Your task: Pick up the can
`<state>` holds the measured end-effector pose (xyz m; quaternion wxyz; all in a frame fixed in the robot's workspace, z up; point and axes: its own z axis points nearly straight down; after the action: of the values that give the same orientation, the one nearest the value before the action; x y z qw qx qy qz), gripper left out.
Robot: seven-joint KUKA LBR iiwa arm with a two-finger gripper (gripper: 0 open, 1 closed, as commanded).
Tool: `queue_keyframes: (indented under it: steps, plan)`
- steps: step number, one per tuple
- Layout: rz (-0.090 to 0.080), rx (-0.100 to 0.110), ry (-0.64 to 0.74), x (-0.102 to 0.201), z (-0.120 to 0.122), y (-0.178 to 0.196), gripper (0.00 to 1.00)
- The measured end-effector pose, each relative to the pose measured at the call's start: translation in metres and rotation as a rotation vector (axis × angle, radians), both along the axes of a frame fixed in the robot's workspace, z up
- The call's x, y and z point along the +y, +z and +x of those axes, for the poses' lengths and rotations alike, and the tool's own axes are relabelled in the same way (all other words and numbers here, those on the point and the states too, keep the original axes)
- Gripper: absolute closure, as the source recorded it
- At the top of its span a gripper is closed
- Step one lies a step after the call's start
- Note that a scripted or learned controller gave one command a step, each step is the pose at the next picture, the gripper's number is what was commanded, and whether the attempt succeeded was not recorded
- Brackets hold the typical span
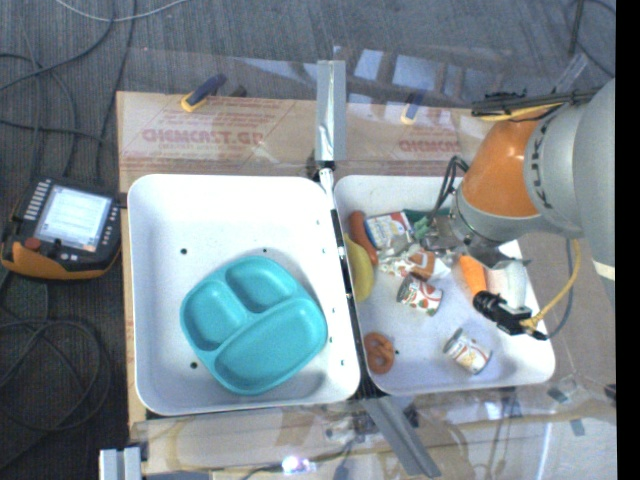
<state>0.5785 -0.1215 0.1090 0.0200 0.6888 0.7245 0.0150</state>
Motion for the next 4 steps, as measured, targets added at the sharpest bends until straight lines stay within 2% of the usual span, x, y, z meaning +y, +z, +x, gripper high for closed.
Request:
queue_keyframes:
  steps: [1,2,3,4]
  plan:
    - [0.002,0.032,0.001,-0.017,-0.038,-0.02,0.0]
    - [0.011,0.028,-0.29,-0.001,-0.087,-0.02,0.0]
    - [0.008,0.03,-0.336,0.021,-0.089,-0.021,0.0]
    - [0.01,0.038,-0.337,0.021,-0.089,-0.015,1.0]
